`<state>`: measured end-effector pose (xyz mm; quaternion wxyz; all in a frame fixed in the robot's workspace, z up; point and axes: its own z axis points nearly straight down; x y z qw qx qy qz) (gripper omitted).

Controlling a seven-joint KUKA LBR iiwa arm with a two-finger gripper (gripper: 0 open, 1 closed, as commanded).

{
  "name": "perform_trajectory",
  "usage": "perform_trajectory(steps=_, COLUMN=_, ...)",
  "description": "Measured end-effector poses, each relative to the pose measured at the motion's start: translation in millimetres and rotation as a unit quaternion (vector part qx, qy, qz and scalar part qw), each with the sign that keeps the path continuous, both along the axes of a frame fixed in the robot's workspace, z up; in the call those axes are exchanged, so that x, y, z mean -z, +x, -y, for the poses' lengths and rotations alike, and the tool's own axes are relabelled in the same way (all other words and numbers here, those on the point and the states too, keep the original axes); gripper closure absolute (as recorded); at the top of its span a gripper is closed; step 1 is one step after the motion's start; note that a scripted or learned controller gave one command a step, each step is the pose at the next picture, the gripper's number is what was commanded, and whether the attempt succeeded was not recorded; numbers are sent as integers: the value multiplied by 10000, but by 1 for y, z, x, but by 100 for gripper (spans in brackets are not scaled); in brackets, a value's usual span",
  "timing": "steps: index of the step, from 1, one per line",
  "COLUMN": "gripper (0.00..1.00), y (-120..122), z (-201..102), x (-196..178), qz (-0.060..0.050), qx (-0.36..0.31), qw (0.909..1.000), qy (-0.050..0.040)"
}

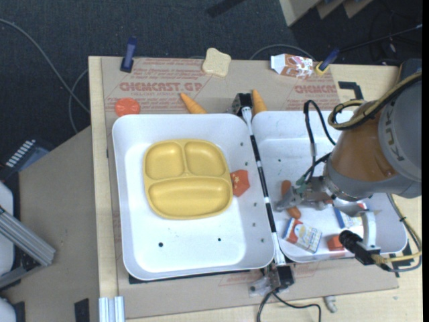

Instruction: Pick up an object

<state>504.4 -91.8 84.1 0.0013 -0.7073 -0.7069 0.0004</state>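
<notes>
The hand (292, 198) is low in the right bin (285, 129), among small objects (an orange piece (286, 187) seems closest); its state I cannot tell, so nothing is lifted yet.

The bench (161, 86) is a flat light brown board with red letters printed on it. Two white bins sit on it side by side, the left bin (134, 233) and the right bin (281, 129). Behind the bins, right on the board, lie a blue clip (128, 54), a slice of toast (216, 62), a small crumpled packet (293, 65), a round orange thing (127, 106) and two carrot-like pieces (192, 104) (258, 101).
</notes>
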Motion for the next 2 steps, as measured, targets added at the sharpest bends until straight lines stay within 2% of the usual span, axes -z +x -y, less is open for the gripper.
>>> perform_trajectory(steps=1, gripper=100, y=0, z=0, x=-10, qz=11, qx=4, qw=10000, qy=-4)
perform_trajectory(steps=2, gripper=100, y=47, z=-89, x=-101, qz=22, qx=-15, qw=10000, qy=4)
